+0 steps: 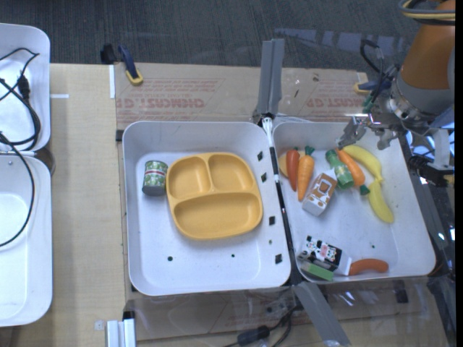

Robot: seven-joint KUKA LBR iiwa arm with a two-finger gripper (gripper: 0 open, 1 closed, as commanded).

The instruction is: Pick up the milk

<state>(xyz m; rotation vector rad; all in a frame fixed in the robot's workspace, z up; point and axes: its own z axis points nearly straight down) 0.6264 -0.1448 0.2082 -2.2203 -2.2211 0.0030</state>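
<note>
Tool above right bin, wooden bench

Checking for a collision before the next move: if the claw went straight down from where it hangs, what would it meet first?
Probably the upper end of the curved yellow banana just below the claw, not the small white milk carton; height is unclear from this slanted view.

The wooden tabletop carries two shallow white bins side by side: the left bin and the right bin. A blue-and-yellow clamp lies near its far edge.
</note>
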